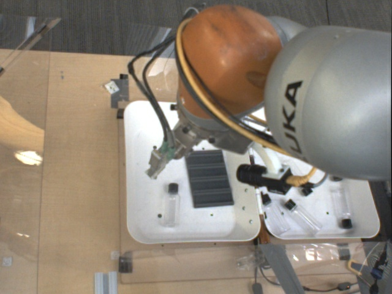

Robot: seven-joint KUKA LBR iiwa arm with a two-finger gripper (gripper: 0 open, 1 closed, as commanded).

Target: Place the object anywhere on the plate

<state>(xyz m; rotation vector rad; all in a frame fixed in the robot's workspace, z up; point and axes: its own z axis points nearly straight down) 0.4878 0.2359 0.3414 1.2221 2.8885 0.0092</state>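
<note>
Vial, clear with a black cap, lies in the left bin, near its front edge and just left of the dark ribbed plate; the two are close but apart. Above them, my gripper hangs over the bin floor, up and to the left of the vial, nothing visibly between its tips, and I cannot tell how wide my jaws stand. Behind me in the right bin lie more vials, small and scattered.
</note>
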